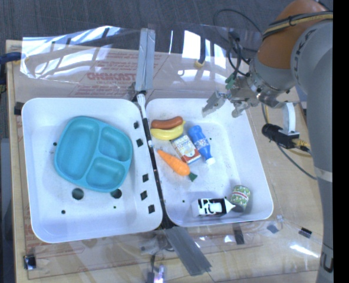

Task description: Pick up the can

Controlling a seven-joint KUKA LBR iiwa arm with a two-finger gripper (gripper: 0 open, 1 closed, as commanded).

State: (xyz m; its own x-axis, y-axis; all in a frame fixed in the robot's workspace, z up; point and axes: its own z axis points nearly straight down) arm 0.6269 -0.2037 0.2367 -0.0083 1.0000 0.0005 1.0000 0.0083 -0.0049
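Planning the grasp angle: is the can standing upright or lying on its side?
Tipped, it seems. The can lies near the right bin's front corner, its green patterned side facing up.

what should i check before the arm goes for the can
1. Can located, near corner of the right bin: ok.
2. Can free of neighbours: not ok, the black and white carton lies right beside it.
3. Gripper open and holding nothing: ok.
4. Gripper over the can: not ok, it hangs at the bin's far edge.
5. Path along the bin's right side free of the blue bottle and carrot: ok.
6. Can upright or tipped: cannot tell.
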